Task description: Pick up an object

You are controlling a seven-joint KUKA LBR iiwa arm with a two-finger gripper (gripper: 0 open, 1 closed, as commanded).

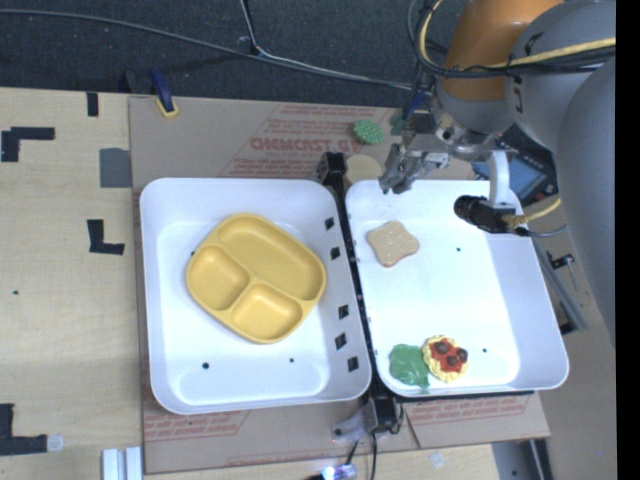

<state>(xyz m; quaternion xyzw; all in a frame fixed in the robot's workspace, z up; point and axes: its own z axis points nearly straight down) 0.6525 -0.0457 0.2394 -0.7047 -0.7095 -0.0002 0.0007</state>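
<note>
I see the toast [391,243] lying flat near the top left of the right bin [500,308], and my gripper [397,180] hangs just above it at the bin's top edge, with nothing in it, but I cannot tell its pinch.

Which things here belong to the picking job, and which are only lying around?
For the job:
- gripper, above the right bin's far edge
- toast-shaped piece in the right bin
- green and red-yellow toy food in the same bin
- yellow divided plate in the left bin

Lying around:
- small green item on the cardboard behind the bins
</note>
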